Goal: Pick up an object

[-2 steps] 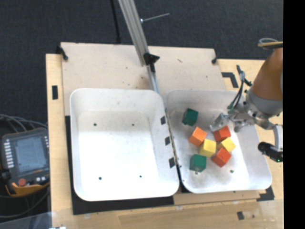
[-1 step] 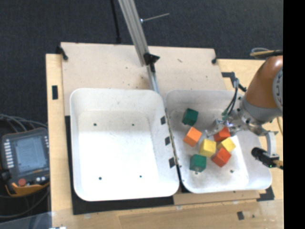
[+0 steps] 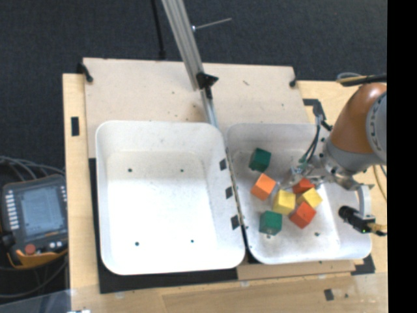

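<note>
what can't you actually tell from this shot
- Hand: too small and blurred in the camera view to tell whether it grips anything.
- Red block by the hand: partly covered by the hand and the yellow block.
- Arm: cut off at the right.

Light is even and fairly bright over the bench, soft and diffuse, no single source showing. The two white bins (image 3: 163,197) run close to washed out, the left one's floor a flat pale sheet with little texture. The dark carpet (image 3: 65,25) goes near black and grainy. Shadows are faint: a soft grey edge under the bin rims, small dim patches beside the coloured blocks (image 3: 285,197). Overall the frame is soft and low in resolution, fine detail smeared, block edges slightly fuzzy
</note>
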Controlling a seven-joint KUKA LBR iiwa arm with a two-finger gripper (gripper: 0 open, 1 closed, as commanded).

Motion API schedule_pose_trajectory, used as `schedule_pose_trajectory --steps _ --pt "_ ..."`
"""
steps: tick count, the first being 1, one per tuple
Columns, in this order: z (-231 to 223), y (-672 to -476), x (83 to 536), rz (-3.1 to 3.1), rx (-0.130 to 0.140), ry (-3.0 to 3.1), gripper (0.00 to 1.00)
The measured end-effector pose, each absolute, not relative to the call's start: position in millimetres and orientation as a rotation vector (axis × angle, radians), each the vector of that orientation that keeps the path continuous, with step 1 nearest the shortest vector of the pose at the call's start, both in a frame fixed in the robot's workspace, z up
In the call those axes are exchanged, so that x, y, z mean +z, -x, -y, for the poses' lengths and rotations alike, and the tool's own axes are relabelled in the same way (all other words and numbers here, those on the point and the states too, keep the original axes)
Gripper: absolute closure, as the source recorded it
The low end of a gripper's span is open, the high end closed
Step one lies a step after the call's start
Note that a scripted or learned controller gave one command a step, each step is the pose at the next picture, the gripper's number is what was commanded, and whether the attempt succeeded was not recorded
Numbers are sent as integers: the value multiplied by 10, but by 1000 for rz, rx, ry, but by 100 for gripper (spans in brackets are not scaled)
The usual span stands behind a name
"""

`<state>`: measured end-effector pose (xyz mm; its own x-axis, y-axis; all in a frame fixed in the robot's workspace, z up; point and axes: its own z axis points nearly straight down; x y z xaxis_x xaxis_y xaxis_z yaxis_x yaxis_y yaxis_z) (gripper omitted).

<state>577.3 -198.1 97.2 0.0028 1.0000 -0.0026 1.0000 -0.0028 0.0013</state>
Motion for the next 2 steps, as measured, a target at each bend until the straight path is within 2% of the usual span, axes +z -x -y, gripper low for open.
schedule_pose_trajectory --steps 1,2 --pt "1992 -5784 1096 -2209 4 -2225 100" --pt "2029 -5803 1531 -2214 3 -2222 100"
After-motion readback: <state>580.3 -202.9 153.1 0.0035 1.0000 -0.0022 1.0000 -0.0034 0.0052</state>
